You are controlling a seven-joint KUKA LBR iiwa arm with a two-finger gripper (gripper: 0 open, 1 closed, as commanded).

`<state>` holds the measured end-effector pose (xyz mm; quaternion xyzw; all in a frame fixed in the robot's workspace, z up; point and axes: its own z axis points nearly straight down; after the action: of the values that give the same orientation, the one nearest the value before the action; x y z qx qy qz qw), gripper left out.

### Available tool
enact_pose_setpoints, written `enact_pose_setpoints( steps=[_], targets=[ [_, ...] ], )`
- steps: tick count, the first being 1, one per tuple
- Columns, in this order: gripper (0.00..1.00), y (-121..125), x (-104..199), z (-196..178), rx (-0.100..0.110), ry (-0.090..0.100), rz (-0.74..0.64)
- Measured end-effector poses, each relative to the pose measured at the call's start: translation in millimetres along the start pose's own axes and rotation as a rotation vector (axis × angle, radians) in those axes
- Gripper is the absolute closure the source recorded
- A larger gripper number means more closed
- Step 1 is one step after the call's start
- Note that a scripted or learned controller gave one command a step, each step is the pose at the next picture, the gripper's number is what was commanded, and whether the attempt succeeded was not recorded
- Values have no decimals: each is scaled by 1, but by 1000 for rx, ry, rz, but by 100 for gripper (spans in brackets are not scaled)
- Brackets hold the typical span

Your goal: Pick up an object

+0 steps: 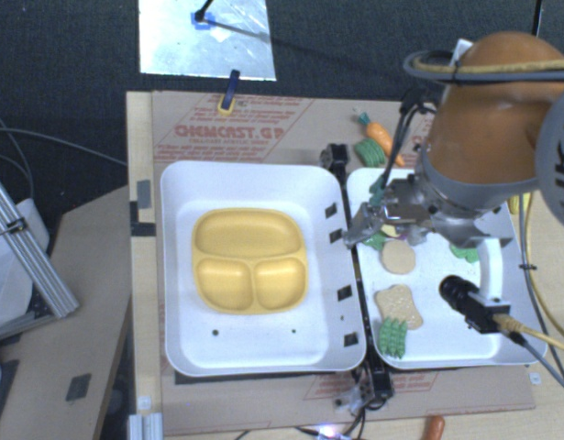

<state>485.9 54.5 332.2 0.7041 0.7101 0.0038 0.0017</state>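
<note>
two white bins (263,177) on the surface | yellow tray (249,258) in left bin | jaws (369,229) at right bin's left edge, grip state unclear

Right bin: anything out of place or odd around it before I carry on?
Yes. A toy carrot and a green piece lie on the cardboard beyond the right bin's far rim, outside it. Inside, a round cookie, a tan cracker and a green toy lie flat.

A round beige cookie-like disc (399,259) lies flat in my right bin (a tan, lumpy biscuit (398,305) and green ridged piece (392,337) below).
</note>
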Motion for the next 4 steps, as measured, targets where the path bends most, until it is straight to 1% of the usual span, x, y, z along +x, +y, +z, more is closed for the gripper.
enact_pose_setpoints(
  steps=[1, 2, 3, 4],
  targets=[
    [100, 2, -2, -7, 2, -2, 0],
    [100, 0, 126, 16, 8, 1, -8],
    [100, 2, 95, 23, 7, -3, 9],
    [100, 37, 27, 156, 17, -8, 16]
  ],
)
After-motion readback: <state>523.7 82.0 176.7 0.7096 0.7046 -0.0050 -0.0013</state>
